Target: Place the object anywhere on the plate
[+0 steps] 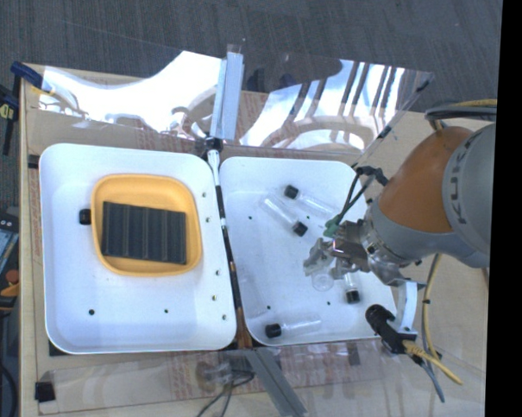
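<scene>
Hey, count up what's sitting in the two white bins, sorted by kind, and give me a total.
Yellow rounded plate with dark ribbed insert, left bin: 1
Clear plastic tubes with black caps, right bin: 4 that I can make out; the one under the end effector is partly hidden
Total: 5

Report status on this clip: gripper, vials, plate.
Gripper low over right bin, among clear black-capped vials; grip unclear. Yellow plate in left bin, dark ridged insert on it, no vial there. Nothing blocking the bin divide.
</scene>
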Tool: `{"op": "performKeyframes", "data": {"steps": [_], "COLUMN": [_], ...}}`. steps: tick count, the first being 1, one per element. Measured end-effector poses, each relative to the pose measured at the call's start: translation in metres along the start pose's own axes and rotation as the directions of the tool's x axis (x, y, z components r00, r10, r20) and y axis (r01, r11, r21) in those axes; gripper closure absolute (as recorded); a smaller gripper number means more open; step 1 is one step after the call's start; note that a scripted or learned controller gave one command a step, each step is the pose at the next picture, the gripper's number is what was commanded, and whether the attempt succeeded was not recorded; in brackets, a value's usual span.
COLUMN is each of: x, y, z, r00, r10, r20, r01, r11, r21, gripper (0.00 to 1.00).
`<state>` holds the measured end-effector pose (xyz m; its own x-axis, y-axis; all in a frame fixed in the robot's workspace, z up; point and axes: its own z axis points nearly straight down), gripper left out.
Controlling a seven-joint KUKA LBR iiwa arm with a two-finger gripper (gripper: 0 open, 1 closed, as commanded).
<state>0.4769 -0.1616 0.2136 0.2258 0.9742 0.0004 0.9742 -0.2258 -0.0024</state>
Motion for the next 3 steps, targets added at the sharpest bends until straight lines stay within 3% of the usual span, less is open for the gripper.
{"op": "performKeyframes", "data": {"steps": [1, 2, 3], "x": [0.006, 0.017, 0.079], "y": [0.044, 0.029, 0.065], "z": [-0.103, 0.030, -0.042], "r00": [1.000, 0.963, 0.919], "r10": [0.025, -0.271, -0.393], "r20": [0.000, -0.002, 0.001], "r01": [-0.025, 0.271, 0.393], "r11": [1.000, 0.963, 0.919], "r21": [-0.001, 0.005, 0.000], "gripper": [1.00, 1.00, 1.00]}}
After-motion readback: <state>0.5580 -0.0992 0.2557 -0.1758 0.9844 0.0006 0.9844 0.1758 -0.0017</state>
